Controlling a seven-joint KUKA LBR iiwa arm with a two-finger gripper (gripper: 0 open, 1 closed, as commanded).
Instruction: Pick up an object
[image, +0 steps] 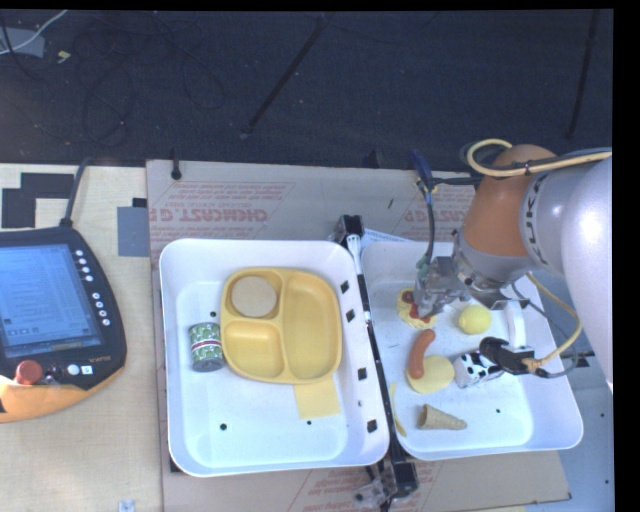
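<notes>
Gripper (427, 298) low in right bin (560, 420), over red-and-yellow toy (412, 310) beside sausage (421, 352); finger state cannot be told.

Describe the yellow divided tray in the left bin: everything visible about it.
The tray is pale yellow, looks like plastic, and has rounded corners and three compartments: two small ones on its left side and one large one on its right. It lies flat, right way up, in the left bin, toward the bin's middle. A round beige disc sits in the upper-left compartment. A small can stands at its left edge, and a yellow slice lies at its lower edge.
</notes>
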